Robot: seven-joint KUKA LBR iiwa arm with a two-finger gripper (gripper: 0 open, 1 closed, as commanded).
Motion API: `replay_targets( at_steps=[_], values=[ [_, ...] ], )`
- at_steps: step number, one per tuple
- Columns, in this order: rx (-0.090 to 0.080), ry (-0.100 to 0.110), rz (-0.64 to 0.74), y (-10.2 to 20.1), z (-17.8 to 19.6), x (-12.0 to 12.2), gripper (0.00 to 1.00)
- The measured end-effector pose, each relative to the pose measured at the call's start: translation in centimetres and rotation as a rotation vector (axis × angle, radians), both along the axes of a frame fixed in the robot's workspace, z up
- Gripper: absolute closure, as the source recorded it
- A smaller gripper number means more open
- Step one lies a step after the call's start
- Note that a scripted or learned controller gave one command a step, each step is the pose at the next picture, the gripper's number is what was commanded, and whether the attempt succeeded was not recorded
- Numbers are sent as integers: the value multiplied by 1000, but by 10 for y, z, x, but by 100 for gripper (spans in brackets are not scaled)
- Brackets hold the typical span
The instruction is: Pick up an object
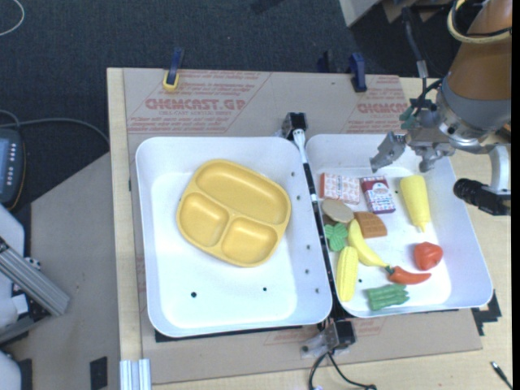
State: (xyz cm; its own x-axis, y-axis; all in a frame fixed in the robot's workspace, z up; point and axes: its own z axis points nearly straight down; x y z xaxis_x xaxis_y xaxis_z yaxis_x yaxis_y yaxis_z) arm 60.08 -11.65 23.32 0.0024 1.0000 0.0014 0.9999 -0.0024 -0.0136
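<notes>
While your gripper (404, 158) hovers open, take the light, stiff, slippery corn cob (417, 201) at its five o'clock across its middle; it may roll.

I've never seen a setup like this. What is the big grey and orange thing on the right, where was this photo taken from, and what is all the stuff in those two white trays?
The grey and orange thing is a robot arm reaching in from the right. At its end is the gripper, the part meant for grabbing; it hangs above the back of the right bin, and nothing can be seen in it.

The photo comes from one fixed camera above the bench, looking down at a slant.

The left bin holds a yellow divided plate. The right bin holds toy food: a yellow corn cob, a red tomato, a banana, a red chili, a green vegetable and a small red and white box, among others.

The robot's job is to pick up one of these objects.
</notes>
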Motion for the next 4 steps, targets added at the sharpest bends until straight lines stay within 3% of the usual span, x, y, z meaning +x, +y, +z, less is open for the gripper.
replay_targets(
  at_steps=[1,3,4],
  values=[
    [-2,-14,2,0,8,3,0],
    [0,-8,5,9,-105,19,0],
    [0,-16,3,9,-143,22,0]
  ],
)
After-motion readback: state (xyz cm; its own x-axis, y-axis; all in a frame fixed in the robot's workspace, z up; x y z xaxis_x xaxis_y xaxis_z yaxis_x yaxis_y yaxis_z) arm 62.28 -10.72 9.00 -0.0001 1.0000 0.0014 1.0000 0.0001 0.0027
